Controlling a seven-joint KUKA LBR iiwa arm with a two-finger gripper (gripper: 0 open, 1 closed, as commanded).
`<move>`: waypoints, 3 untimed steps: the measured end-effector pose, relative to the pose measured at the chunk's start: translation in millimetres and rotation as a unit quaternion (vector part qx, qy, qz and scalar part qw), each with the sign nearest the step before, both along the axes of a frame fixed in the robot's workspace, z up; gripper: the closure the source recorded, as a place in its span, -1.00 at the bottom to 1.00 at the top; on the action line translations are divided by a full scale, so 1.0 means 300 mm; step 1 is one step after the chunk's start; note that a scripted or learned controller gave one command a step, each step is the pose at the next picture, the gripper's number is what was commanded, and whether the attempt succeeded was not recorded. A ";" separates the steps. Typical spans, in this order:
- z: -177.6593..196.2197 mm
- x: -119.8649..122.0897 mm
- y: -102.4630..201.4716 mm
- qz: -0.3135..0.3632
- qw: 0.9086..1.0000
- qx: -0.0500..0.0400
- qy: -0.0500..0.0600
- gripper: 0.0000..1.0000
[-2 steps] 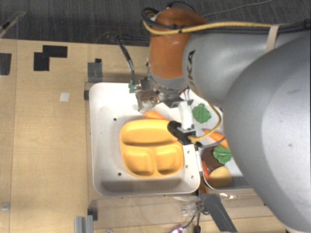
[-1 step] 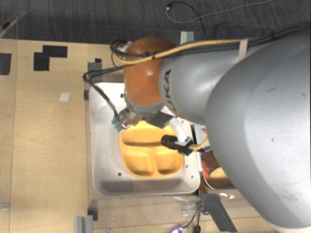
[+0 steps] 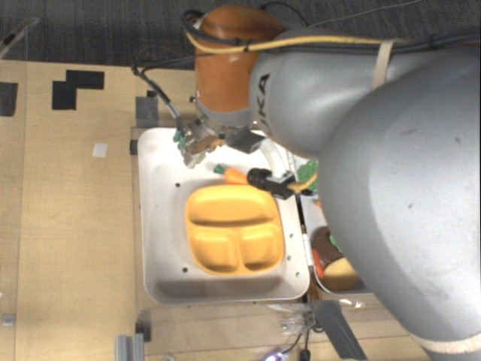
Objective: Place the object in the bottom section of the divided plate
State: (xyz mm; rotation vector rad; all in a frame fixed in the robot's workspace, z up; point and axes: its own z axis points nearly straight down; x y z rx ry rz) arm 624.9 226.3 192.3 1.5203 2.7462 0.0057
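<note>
Yellow divided plate [image 3: 233, 228] is set in left white bin [image 3: 161, 224]. Toy carrot [image 3: 234, 176] is seen in the same bin, just beyond plate's top rim. Gripper [image 3: 194, 150] is placed past plate's top-left corner; its state cannot be told. Right bin [image 3: 310, 224], beside plate, holds half-hidden brown item [image 3: 325, 243] and yellow item [image 3: 340, 271].

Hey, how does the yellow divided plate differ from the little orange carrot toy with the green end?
The yellow divided plate is far larger than the orange carrot toy. The plate is broad with three compartments; the carrot is slim and tapered. The plate is plain yellow; the carrot is orange with a green end. Both lie in the left white bin.
</note>
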 end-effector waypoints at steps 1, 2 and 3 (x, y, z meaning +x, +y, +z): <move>-0.320 -0.086 0.006 -0.039 0.999 0.002 -0.002 1.00; -0.287 -0.079 0.008 -0.038 0.999 0.002 -0.003 1.00; -0.254 -0.071 0.009 -0.038 0.999 0.003 -0.004 1.00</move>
